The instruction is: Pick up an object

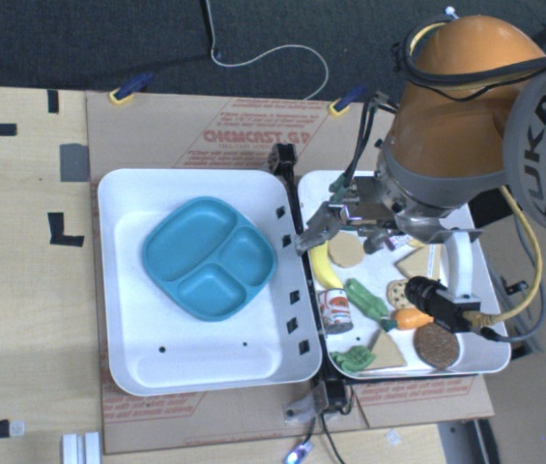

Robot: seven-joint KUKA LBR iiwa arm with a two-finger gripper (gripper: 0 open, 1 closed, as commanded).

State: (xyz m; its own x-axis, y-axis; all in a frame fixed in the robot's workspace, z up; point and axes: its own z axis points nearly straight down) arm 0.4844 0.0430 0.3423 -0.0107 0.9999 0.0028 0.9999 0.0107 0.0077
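The arm [466,85], grey with a big orange band, rises closest to the lens at the upper right and reaches down over the right bin.

On the left of the desk [21,259], the left bin [123,356] carries a blue divided plate [209,257], lying flat and turned a little, near the bin's middle.

Right of it, touching along the shared edge, is the right bin [490,361], full of small toy foods. By its left wall lies a yellow banana [323,267], and just near of that a small can with a red label [336,310]. A green pod [365,298] lies slantwise beside the can, and a green leafy piece [354,359] sits at the near edge. A pale round cookie [346,251] lies just right of the banana. Farther right are an orange carrot [410,319] and a brown round disc [436,346].

The gripper [345,222] hangs over the bin's far left part, above the banana and cookie. Whether its fingers are spread or closed cannot be told, and nothing is seen between them.
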